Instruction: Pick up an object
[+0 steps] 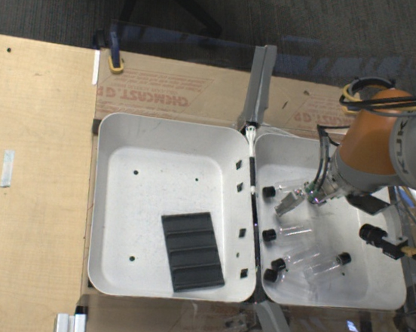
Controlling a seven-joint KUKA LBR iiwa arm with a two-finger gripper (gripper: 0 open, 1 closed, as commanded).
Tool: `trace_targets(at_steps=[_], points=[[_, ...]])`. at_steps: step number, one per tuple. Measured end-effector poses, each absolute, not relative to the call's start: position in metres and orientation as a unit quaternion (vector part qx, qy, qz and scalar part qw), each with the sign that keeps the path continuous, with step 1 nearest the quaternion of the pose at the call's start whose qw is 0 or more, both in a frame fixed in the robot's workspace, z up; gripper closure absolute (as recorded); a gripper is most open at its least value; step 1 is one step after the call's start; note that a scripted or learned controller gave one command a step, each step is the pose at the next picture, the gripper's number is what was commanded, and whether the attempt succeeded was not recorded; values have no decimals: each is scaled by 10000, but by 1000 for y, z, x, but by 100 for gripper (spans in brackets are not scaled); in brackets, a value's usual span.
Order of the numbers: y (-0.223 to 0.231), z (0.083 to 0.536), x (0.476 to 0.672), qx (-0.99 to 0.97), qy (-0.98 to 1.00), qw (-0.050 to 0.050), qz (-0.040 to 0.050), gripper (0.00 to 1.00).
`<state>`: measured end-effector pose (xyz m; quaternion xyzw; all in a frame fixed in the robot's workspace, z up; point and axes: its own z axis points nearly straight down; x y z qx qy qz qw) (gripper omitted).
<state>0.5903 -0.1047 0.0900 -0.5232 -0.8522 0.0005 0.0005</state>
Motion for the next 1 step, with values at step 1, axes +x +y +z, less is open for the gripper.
trace_targets(at_steps=[1], points=[[-105,98,591,-5229,-8524,9,9,100]])
